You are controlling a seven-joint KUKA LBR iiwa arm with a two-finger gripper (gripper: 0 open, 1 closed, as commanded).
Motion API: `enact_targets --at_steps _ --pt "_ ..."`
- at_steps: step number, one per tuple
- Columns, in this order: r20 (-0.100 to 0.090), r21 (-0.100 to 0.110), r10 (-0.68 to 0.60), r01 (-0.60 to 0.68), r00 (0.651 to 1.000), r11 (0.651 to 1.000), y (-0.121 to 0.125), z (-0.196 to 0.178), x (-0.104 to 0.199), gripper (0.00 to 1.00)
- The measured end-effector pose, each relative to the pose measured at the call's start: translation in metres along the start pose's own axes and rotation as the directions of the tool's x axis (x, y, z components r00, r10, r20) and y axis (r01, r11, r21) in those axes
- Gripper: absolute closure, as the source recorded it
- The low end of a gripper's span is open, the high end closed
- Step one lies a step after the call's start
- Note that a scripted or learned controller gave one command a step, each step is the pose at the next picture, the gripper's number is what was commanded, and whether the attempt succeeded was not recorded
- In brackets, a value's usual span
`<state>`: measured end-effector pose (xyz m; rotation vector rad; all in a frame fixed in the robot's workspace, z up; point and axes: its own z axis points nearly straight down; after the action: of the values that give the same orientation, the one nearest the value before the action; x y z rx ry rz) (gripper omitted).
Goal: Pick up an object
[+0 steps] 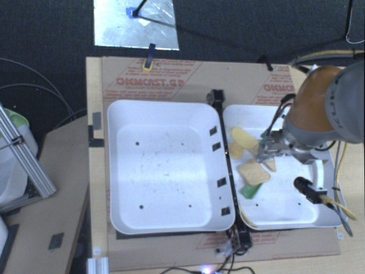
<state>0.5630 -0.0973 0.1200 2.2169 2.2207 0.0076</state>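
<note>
The right white bin (285, 210) holds a few small things near its left wall. A pale yellow piece (244, 137) lies toward the back, with a smaller yellow piece (235, 150) just in front of it. A tan flat piece (254, 173) lies in the middle, and a green piece (249, 190) pokes out from under its front edge. My gripper (264, 153) reaches down from the right, low over the bin, right beside the tan piece's back edge. Another small tan bit (271, 165) shows just under the gripper.
The left white bin (165, 164) stands beside the right one, and black clips (217, 147) run along the shared wall. Both bins rest on a cardboard sheet (171, 76). A shiny metal plate (136, 16) lies on the floor behind.
</note>
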Motion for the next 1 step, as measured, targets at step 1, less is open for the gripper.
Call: enact_targets --at_steps 1 --pt "-0.003 0.006 -0.007 0.007 1.0 1.0 -0.0781 -0.0679 0.0683 1.0"
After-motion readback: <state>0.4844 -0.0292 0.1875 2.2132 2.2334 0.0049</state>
